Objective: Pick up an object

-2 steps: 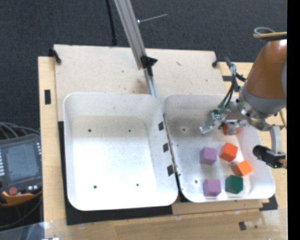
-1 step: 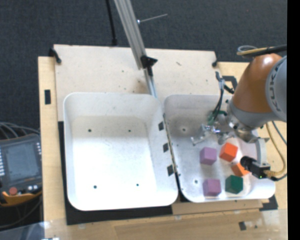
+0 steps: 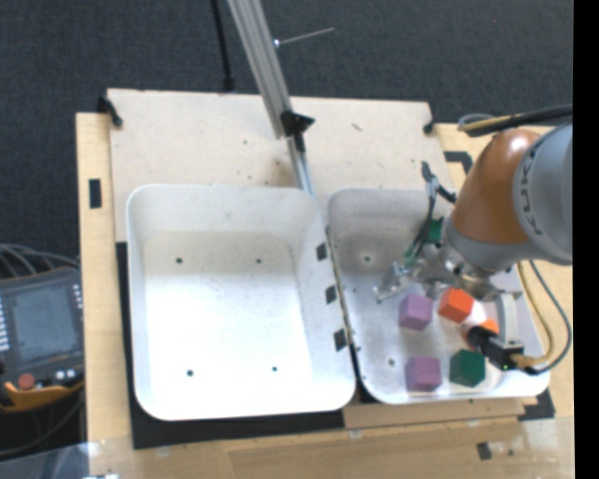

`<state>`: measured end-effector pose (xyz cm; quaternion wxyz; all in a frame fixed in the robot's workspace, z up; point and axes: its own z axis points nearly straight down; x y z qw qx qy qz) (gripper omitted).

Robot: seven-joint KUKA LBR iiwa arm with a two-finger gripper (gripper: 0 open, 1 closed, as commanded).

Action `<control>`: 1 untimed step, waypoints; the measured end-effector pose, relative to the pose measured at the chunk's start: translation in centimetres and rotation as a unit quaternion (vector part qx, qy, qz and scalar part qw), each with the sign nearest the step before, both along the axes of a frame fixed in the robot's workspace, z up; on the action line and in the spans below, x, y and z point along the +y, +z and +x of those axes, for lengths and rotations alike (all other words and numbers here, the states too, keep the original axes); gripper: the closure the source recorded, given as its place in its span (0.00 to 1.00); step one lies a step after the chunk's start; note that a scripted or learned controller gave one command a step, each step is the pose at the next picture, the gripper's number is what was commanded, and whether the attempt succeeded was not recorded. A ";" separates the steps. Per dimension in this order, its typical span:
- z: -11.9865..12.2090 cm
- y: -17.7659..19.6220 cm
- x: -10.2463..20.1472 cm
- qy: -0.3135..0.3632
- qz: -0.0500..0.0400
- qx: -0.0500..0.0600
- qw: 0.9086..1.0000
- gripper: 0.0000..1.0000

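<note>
Arm: it reaches into the right bin (image 3: pixel 379 218) from the right.
Hand (image 3: pixel 419 279): low over the blocks; cannot tell if it is open or closed.
Blocks: all in the right bin, close together.
Risk: the hand may bump a block beside the one it wants and push it away.
Count: two purple blocks (image 3: pixel 415 311), one orange block (image 3: pixel 456 305), one green block (image 3: pixel 467 367), two bins.

1. There is 1 camera, fixed above the bench (image 3: pixel 100 267), and it looks down at a slant.
2. It stands far enough to take in both bins: the left bin (image 3: pixel 140 297) and the right bin (image 3: pixel 354 218), with dark floor (image 3: pixel 80 38) around the bench.
3. The arm (image 3: pixel 514 203) comes in from the right edge of the view.
</note>
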<state>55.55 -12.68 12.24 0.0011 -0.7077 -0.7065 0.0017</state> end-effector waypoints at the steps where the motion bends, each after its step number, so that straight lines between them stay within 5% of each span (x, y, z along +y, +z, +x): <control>1: 0.2 1.4 -0.1 -0.004 0.000 -0.004 1.000 1.00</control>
